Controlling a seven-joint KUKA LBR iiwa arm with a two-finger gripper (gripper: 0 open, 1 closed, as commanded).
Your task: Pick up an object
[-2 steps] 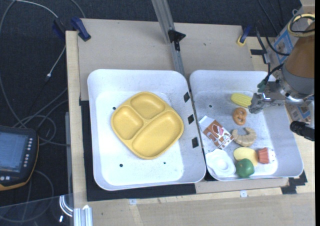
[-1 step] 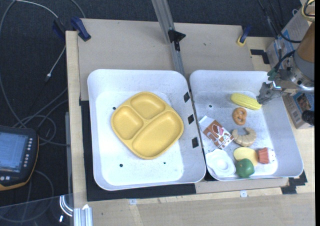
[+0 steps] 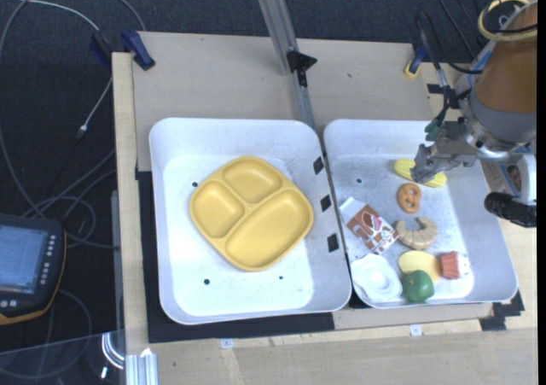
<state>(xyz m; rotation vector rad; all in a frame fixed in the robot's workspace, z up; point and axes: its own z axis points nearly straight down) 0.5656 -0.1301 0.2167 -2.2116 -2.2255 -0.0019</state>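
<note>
Yellow object (image 3: 420,171): near right bin's (image 3: 486,289) far edge, under the fingers (image 3: 424,172).
Fingers: touching it; opening cannot be told.
Room: left bin (image 3: 175,289) holds a yellow tray (image 3: 250,212).

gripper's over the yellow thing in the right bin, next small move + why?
Probably a short straight drop onto the yellow piece, then close. The gripper sits right over it near the right bin's back end, and the view does not show it held. The pretzel lies just in front, so avoid drifting forward.
</note>
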